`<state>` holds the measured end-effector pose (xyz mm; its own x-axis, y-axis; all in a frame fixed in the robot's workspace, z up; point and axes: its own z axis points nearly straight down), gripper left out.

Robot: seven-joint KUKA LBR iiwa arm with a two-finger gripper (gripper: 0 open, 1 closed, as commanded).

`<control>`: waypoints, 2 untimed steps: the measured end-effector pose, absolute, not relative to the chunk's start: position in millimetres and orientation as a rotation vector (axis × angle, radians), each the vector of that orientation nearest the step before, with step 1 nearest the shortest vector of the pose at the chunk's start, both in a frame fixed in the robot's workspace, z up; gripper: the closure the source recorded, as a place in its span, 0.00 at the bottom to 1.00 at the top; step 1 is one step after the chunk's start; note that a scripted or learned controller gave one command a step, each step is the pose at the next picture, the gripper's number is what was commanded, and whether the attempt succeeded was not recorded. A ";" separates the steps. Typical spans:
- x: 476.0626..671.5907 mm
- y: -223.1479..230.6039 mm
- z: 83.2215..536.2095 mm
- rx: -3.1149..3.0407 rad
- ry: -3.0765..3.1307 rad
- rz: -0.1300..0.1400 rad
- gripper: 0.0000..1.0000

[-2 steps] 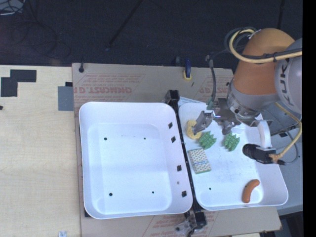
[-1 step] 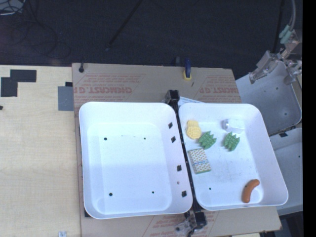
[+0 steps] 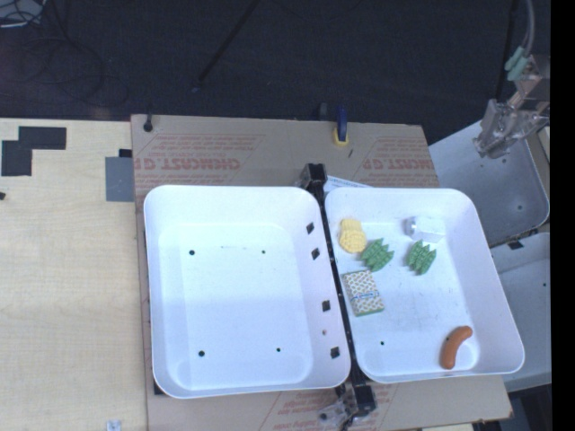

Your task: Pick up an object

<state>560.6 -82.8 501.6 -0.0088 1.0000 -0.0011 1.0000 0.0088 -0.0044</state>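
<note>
The gripper [image 3: 506, 124] hangs at the far right, well apart from both bins; whether it is wide or narrow I cannot tell. All candidates lie in the right white plastic bin [image 3: 490, 241]. The orange sausage-shaped toy [image 3: 455, 347], alone in the near right corner, seems the best pick (no neighbours to snag). Descend centred, straddling its short width, clear of the wall.
</note>
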 end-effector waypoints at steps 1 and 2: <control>494.7 -134.2 329.6 -2.216 -2.201 0.021 1.00; 473.6 -196.0 238.3 -2.221 -2.206 0.013 1.00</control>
<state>473.6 -196.0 238.3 0.0069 1.0000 0.0018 0.9999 -0.0068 -0.0132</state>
